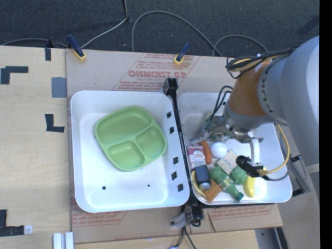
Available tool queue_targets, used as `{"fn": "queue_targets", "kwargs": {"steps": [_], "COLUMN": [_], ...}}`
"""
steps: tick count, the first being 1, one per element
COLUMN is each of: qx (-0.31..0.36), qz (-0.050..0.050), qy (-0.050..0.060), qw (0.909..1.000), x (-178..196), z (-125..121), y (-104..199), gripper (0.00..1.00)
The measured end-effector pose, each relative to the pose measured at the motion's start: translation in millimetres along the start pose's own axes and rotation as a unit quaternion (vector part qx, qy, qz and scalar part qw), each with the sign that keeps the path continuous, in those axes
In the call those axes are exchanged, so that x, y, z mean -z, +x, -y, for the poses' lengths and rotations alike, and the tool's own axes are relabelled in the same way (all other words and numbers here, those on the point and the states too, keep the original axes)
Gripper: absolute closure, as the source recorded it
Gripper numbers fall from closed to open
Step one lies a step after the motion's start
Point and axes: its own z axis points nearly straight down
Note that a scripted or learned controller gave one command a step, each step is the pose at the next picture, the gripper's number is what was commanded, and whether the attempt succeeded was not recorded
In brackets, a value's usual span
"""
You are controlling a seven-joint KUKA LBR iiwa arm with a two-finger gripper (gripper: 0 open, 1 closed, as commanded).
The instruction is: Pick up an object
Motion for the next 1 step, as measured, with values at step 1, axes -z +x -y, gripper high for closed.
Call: {"fn": "queue_targets", "kwargs": {"steps": [1], "qx": [0.000], "qz": [0.001], "qy": [-0.001], "qw": [1.0000], "x": [9.8], "z": [-0.4], "y": [-0.6], "gripper": [1.00]}}
